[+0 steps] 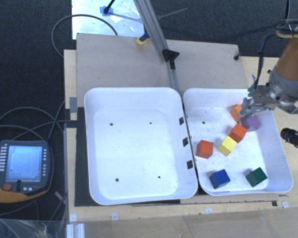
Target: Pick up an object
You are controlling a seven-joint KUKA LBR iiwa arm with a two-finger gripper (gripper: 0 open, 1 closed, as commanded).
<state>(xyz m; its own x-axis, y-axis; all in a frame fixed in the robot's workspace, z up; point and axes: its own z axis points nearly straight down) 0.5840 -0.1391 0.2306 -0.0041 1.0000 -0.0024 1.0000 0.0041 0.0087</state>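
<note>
Progress: you have nothing lifted yet, judging by the scene; every object lies on the floor of the right bin (283,180), so the pick is left to do.
Arm: it reaches in from 3 o'clock, and the gripper (252,107) sits low over the bin's upper right area.
Claw state: you cannot tell from this view whether it is open, closed or gripping anything.
Likely target: a purple ball (253,123) lies just under the claw, at its 6 o'clock, with an orange block (236,112) at the claw's 9 o'clock.
Crowding: a second orange block (238,132) touches the purple ball at 7 o'clock, and a yellow block (228,145) sits just beyond it; these neighbours may get in the way of a clean grasp.
Other objects: a red-orange block (204,148) sits near the bin's middle, a blue block (219,178) at 6 o'clock, and a green block (257,176) at 5 o'clock.
Surroundings: the left bin (134,143) lies beside it, and a handheld control pad (21,170) rests at 9 o'clock off the bench.
</note>
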